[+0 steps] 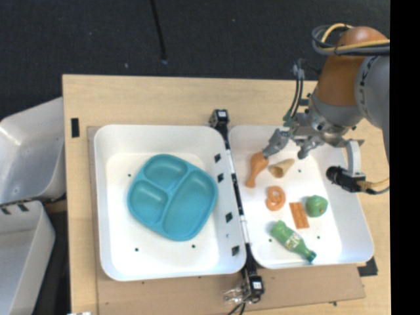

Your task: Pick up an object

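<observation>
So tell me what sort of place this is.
Most likely a robotics lab grasping bench rather than a kitchen: a grey and orange arm reaches over two white bins clamped side by side, holding toy food like a green bottle and a blue divided plate.

The arm (357,77) is grey with a broad orange band above the wrist. Yellow and black cables loop over its top. Above the right bin (348,241), its gripper (287,147) has metal-grey fingers.
</observation>
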`<state>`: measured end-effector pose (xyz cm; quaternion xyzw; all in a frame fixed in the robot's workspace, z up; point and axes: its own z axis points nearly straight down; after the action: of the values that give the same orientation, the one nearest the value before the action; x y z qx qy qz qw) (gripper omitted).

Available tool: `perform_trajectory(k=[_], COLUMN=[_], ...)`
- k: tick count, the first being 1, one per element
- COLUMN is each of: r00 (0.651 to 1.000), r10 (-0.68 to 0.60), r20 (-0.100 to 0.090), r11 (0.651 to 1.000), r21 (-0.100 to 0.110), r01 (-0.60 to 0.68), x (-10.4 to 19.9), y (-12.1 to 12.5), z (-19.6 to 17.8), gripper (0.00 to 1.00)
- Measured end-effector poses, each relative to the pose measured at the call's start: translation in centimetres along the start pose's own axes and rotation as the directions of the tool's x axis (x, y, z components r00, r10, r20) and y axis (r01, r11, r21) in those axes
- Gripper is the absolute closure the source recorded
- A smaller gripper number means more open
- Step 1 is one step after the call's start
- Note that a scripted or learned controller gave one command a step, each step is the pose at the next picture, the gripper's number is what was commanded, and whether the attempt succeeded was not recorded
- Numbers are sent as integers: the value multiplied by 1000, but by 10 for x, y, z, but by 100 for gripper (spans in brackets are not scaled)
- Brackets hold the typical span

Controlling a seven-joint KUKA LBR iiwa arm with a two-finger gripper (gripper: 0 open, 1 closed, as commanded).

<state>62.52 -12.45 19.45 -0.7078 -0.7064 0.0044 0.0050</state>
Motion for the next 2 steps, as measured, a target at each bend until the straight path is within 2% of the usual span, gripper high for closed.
perform_trajectory(k=[1, 2], r00=[1000, 1000], r10=[-3, -1], r20=[2, 3], r11=[1000, 1000], r21=[-14, -12], r01=[3, 1], x=[0, -4], y=[3, 4], z=[-9, 33], gripper=[0, 0])
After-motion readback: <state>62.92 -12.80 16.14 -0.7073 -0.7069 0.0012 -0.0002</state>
